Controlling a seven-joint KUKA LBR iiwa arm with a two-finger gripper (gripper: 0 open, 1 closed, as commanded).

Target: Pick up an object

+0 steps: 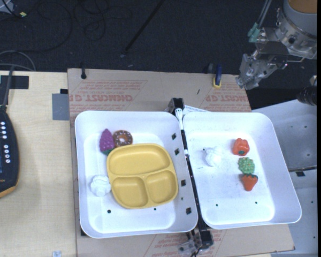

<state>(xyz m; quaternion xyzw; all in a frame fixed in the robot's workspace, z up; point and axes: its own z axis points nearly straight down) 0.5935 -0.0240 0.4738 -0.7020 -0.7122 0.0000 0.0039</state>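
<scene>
My gripper (250, 78) hangs high at the upper right, beyond the back edge of the right bin (278, 197), well away from every object. In the right bin lie a white crumpled item (213, 156), a red-orange pepper (241, 146), a green broccoli piece (246, 165) and a red strawberry (249, 182). The left bin (88, 208) holds a yellow divided plate (142, 174), a purple grape bunch (106, 141), a chocolate donut (122, 138) and a white lump (100, 184).
A black divider strip (183, 159) runs between the two bins. A teach pendant (0, 154) lies on the wooden table at the left. Cables lie across the dark floor behind the bench. A small blue-and-yellow clamp (218, 77) stands at the cardboard's back edge.
</scene>
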